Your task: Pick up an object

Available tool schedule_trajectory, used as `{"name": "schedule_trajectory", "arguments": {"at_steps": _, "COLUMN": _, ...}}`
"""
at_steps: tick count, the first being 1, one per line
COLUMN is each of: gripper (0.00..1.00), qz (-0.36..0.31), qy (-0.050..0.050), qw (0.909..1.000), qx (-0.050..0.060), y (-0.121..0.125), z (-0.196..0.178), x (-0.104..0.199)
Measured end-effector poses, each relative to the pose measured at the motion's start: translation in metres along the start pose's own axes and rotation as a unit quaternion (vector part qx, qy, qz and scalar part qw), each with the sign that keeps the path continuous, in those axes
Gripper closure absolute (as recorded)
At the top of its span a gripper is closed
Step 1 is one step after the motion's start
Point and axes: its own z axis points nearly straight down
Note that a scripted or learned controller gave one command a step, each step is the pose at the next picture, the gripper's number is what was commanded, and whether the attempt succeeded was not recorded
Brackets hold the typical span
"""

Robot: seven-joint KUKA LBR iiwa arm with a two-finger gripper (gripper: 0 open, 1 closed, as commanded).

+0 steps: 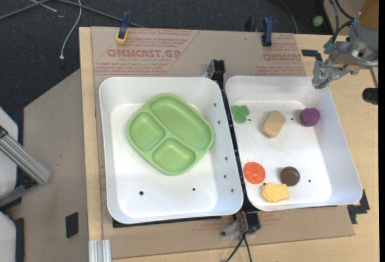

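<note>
Nearest the camera, a yellow lumpy toy [275, 193] lies against the front wall of the right bin [337, 146], with a dark brown round piece [290, 176] just behind it and an orange disc [254, 173] to that piece's left. Further back from the brown piece sit a tan block [273, 123], a purple ball [310, 116] and a small green clump [240, 113] close to the bin's left wall. All look like light plastic play food, stiff and probably smooth, so rounded ones may slip or roll under a pinch.

No target is named; the purple ball is the nearest to the gripper [320, 78], which hangs over the bin's far right corner, just behind the ball and holding nothing. How wide it stands I cannot tell. I judge the tan block the safer choice, with flatter sides to close on across its short width.

Beside the right bin on the desk [150, 50], the left bin [114, 134] holds a green divided tray [170, 133], lying flat.
</note>
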Motion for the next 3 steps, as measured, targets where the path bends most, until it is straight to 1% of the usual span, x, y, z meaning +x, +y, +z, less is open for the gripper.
{"name": "schedule_trajectory", "arguments": {"at_steps": 1, "gripper": 0.00, "qz": -0.002, "qy": -0.002, "qw": 1.0000, "qx": -0.007, "y": 0.003, "z": -0.010, "x": 0.001}}
{"name": "schedule_trajectory", "arguments": {"at_steps": 2, "gripper": 0.00, "qz": -0.002, "qy": -0.001, "qw": 1.0000, "qx": -0.005, "y": 0.010, "z": 0.042, "x": 0.009}}
{"name": "schedule_trajectory", "arguments": {"at_steps": 3, "gripper": 0.00, "qz": -0.002, "qy": -0.001, "qw": 1.0000, "qx": -0.005, "y": 0.007, "z": 0.084, "x": 0.009}}
